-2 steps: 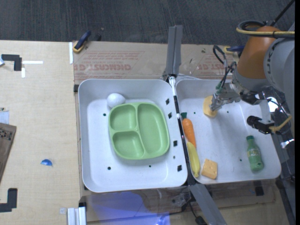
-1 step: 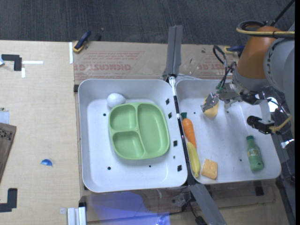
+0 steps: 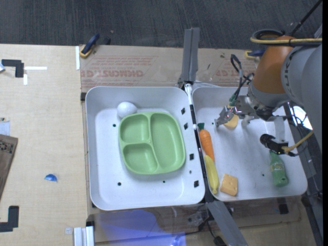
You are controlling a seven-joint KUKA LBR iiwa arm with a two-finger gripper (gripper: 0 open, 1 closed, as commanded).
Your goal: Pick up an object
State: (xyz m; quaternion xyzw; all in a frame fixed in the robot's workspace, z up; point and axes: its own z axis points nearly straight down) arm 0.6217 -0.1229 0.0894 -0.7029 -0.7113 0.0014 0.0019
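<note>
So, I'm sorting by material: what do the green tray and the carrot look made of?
Tray: likely moulded plastic, matte, with an even pale green colour and rounded compartment walls. Carrot: probably a plastic toy, with uniform orange and a smooth surface, though real can't be ruled out.

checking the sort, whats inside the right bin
Right bin: carrot, yellow banana-like piece, cheese wedge, green bottle, and a pale yellow piece at the pincer. The arm covers the far corner.

Pale wooden bench [image 3: 41, 137], left and near; brown cardboard sheet [image 3: 133, 68] beyond; dark grey carpet [image 3: 128, 9], far side.
</note>
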